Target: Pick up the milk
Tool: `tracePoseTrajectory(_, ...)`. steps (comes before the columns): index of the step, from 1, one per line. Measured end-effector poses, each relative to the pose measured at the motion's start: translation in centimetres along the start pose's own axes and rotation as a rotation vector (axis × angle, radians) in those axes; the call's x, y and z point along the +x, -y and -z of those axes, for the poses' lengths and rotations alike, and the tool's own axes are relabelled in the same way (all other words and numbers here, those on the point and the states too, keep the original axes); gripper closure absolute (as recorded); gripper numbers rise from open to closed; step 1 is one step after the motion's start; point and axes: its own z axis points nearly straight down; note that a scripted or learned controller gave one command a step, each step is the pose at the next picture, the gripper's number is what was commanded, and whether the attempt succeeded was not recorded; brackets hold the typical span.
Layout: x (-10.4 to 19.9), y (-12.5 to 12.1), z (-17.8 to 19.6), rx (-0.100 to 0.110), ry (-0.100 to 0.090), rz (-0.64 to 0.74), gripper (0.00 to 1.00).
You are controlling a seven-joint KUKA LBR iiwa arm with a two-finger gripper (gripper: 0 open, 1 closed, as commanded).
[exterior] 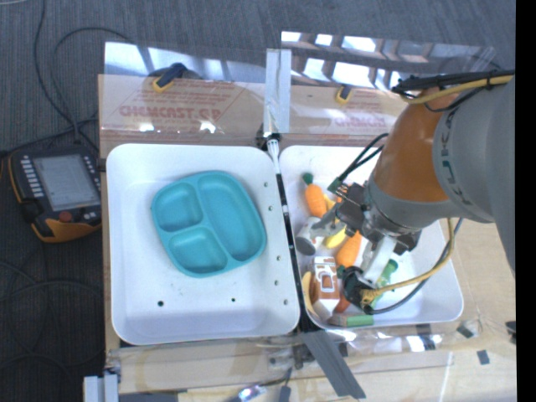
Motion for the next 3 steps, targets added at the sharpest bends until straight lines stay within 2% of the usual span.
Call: tracePoseTrajectory(3, 0.0, 0.0, 0.0, 0.0, 0.0, 0.0, 0.0)
